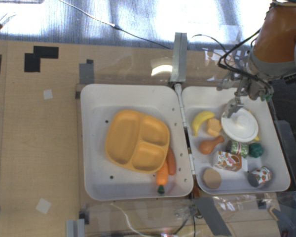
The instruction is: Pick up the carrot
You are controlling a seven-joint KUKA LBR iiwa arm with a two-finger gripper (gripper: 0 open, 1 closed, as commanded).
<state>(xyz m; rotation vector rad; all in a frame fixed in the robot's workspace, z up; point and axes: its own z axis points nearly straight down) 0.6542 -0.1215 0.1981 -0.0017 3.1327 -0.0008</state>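
The carrot (162, 174), orange with a green stem end pointing toward the front, lies in the left bin (96, 181) near its front right corner. It rests against the front right edge of a yellow divided plate (137, 140). A reddish sausage (171, 162) lies right beside the carrot, touching it. My gripper (233, 108) hangs over the back of the right bin (276, 181), just at the back left rim of a white round plate (240, 125), far from the carrot.
The right bin holds a banana (201, 120), an orange block (213, 127), a drumstick (210, 145), a small carton (228, 161), a round bun (212, 177), cans and a green item. A raised divider (184, 132) separates the bins. Cables hang near the wrist.
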